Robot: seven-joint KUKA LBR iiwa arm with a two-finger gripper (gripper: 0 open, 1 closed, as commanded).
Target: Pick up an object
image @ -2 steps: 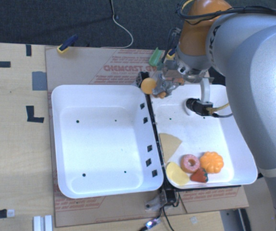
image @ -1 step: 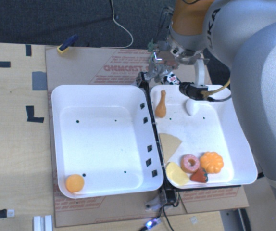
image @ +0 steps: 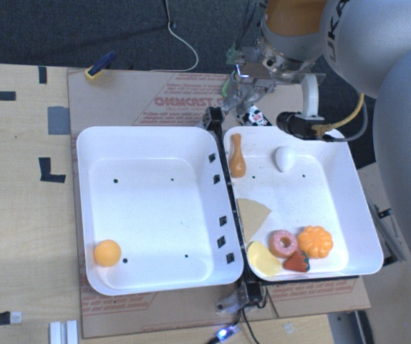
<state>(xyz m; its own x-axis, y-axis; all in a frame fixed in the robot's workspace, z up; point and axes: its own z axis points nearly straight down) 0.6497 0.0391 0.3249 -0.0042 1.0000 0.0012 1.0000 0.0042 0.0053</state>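
My gripper hangs above the far rim between the two bins, just beyond the right bin. In that bin lie a brown bottle-shaped piece near the far left corner and a white egg to its right. A tan wedge sits by the left wall. At the near side a pink donut, an orange pumpkin, a red strawberry and a pale yellow piece are clustered. The left bin holds an orange ball in its near left corner.
The bins rest on a cardboard sheet on the wooden bench. A small blue and yellow item lies at the cardboard's far left corner. A thin cable hangs down at the back. The grey arm fills the upper right.
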